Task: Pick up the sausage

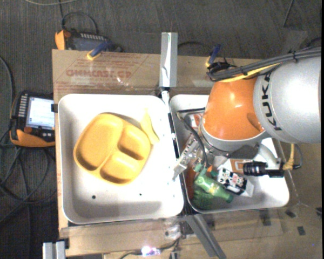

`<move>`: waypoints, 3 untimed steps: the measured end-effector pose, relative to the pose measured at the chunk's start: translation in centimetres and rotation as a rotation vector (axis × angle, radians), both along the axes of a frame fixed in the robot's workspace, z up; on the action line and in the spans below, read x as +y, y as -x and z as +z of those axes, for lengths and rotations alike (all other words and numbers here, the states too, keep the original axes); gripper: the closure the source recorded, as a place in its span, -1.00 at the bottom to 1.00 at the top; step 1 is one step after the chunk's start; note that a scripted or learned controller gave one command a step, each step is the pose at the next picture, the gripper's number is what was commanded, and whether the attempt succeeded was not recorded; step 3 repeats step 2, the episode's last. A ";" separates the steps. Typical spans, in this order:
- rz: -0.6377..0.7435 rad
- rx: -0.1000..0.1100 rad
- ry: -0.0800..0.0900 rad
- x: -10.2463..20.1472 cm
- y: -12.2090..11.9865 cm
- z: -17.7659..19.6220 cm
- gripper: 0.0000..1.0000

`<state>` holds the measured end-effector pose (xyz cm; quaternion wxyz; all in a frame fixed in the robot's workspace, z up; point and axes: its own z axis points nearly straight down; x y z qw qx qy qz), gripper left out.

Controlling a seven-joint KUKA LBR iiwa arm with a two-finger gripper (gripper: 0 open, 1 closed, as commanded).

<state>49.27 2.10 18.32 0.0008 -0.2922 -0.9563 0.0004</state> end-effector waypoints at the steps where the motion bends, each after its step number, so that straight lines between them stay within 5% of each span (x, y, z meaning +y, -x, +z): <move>1: 0.537 -0.002 -0.002 1.2 0.8 0.1 1.00; 2: 0.606 -0.001 0.000 2.4 -3.1 0.0 1.00; 3: 0.606 -0.001 0.000 2.4 -3.1 0.0 1.00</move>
